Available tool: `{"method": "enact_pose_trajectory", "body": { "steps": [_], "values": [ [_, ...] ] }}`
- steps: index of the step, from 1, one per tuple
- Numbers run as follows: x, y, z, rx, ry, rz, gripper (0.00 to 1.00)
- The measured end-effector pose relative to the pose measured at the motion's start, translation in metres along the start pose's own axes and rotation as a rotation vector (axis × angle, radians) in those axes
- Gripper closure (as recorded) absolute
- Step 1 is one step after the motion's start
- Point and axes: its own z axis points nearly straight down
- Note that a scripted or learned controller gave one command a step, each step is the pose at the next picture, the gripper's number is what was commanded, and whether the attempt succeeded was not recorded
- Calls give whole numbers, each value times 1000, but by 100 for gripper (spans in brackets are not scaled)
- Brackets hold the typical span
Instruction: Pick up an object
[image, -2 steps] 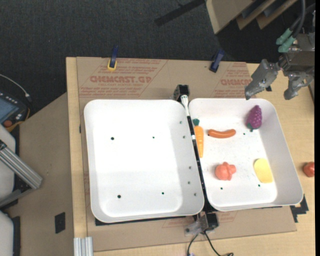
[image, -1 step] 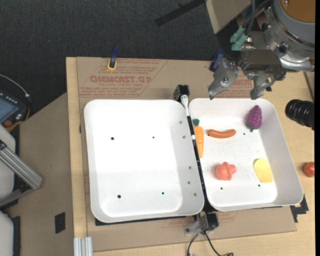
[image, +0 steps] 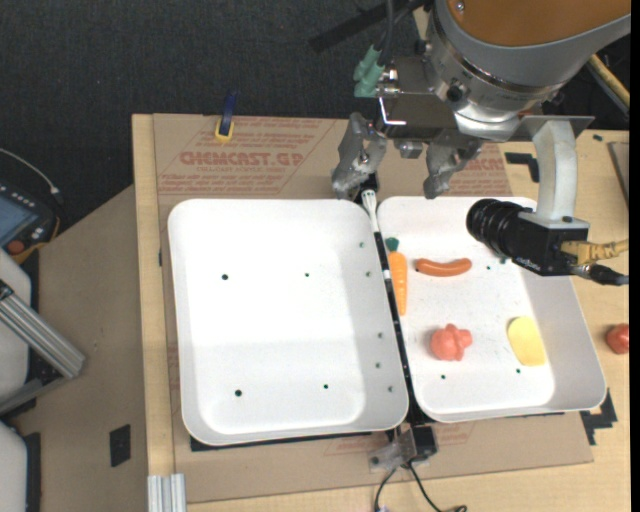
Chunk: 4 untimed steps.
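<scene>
Right now the gripper (image: 396, 170) hangs above the far rim of the right bin (image: 560, 395), close to the seam where it meets the left bin (image: 200, 330). Its two fingers (image: 350, 165) are spread apart with nothing between them, one over the cardboard just beyond the seam, the other over the right bin's far edge. Taking the right bin as the marker: an orange carrot (image: 398, 281) lies along its near-seam wall, pointing down the bin's length; a reddish sausage (image: 442, 266) lies just beside the carrot's top, further inside; a pink lumpy toy (image: 451, 341) sits near the bin's middle; a yellow piece (image: 526, 340) lies beside it toward the outer wall. A black camera (image: 515, 235) on a white bracket overhangs the bin's far outer corner. A small red thing (image: 618, 339) rests outside the bin on the bench.
</scene>
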Motion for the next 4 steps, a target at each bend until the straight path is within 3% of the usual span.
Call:
{"method": "enact_pose_trajectory", "body": {
  "steps": [1,2,3,4],
  "values": [
    [65,0,0,0,1,2,0],
    [61,0,82,12,-7,11,0],
    [61,1,66,0,-1,11,100],
    [60,57,-4,-7,1,12,100]
  ]
}}
